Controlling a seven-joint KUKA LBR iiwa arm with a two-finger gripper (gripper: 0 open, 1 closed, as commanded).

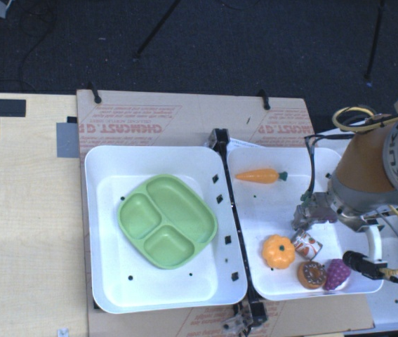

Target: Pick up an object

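Arm is down in the right bin [255,272], gripper [304,225] low over the cluster at the near-right corner. Can't tell the finger state from this angle, and nothing visibly sits between them, so I read this as the approach/descent step, grasp not yet made.

Candidates relative to the gripper:
- small red-and-white can [308,246]: right under it, touching or nearly so
- orange pumpkin [279,251]: just beside, toward the divider
- donut [312,274] and purple grapes [337,274]: just past the can, by the bin's near wall
- carrot [260,177]: well apart, toward the far wall, lying alone

Next move probably needs a straight drop onto the can and a close; neighbours crowd it, so a nudge could shove the pumpkin or donut.

Room: open floor between gripper and carrot. Near wall and right wall are close. Left bin holds a green divided plate [167,220], out of the way.
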